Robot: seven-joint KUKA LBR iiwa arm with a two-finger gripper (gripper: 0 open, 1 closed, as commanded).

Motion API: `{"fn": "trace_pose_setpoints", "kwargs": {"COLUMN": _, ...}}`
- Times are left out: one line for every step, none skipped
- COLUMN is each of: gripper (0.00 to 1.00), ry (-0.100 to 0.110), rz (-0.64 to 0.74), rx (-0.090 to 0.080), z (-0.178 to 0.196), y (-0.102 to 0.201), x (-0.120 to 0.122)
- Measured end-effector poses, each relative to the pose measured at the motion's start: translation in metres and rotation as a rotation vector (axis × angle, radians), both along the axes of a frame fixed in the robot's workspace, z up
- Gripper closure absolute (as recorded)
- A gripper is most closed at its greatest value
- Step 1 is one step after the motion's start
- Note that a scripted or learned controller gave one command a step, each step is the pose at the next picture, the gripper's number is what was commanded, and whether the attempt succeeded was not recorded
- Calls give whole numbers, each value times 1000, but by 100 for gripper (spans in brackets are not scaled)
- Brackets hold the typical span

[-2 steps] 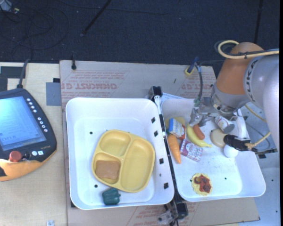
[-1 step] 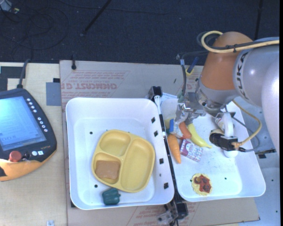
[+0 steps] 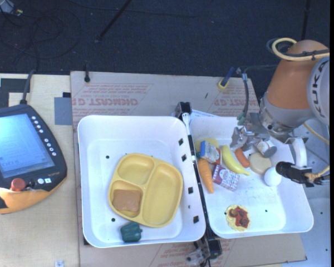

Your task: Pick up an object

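Cardboard covers the desk (image 3: 156, 90) under two white bins, with a teach pendant (image 3: 19, 154) off to the left. Left bin (image 3: 92, 149) has a yellow divided plate (image 3: 156, 191) and a green pepper (image 3: 131, 232); right bin (image 3: 289, 221) holds a carrot (image 3: 205, 175), banana (image 3: 232, 161), red packet (image 3: 226, 178), egg (image 3: 272, 177) and a mini pizza (image 3: 239, 217). My jaws (image 3: 249, 143) hang low over that bin's far side near the banana, and honestly can't tell if they're spread or pinched.

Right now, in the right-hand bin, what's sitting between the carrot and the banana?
In the camera view, a red snack packet lies between the carrot and the banana, with a yellow packet just above it.
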State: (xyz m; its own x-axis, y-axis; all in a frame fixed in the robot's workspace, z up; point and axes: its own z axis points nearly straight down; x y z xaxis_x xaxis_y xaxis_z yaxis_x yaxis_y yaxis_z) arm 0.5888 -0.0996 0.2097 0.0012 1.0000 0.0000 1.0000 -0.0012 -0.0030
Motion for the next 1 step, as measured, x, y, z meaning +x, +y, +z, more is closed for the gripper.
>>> {"fn": "trace_pose_setpoints", "kwargs": {"gripper": 100, "ry": 2, "rz": 1, "rx": 1, "z": 1, "y": 48, "x": -65}}
